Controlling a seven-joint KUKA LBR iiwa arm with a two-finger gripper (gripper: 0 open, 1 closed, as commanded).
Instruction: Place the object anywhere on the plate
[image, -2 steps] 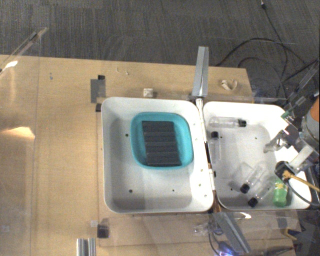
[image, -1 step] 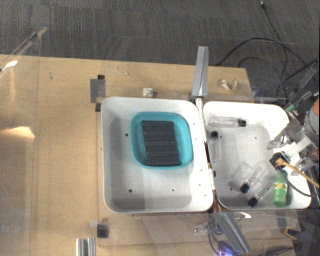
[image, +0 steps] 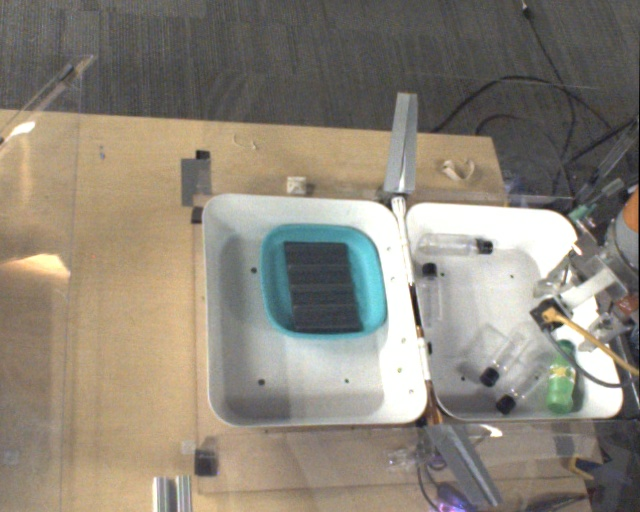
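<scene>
A teal square plate (image: 322, 280) with a dark ribbed middle lies in the left bin (image: 230, 390). The right bin (image: 500, 270) holds a clear tube with a black cap (image: 455, 244) near its far wall, and a small black cap (image: 429, 268) sits by its left wall. Two clear bottles with black caps (image: 497, 362) lie toward the near side, with a green bottle (image: 560, 386) at the near right corner. My gripper (image: 578, 288) hangs over the right edge of the right bin, above and a little behind the green bottle. Nothing shows in its grasp.
A grey metal post (image: 403, 145) stands behind the seam between the two bins. Cables (image: 560, 110) trail across the floor at the back right. A small black block (image: 205, 461) and brackets sit on the wooden bench (image: 100, 300) around the bins.
</scene>
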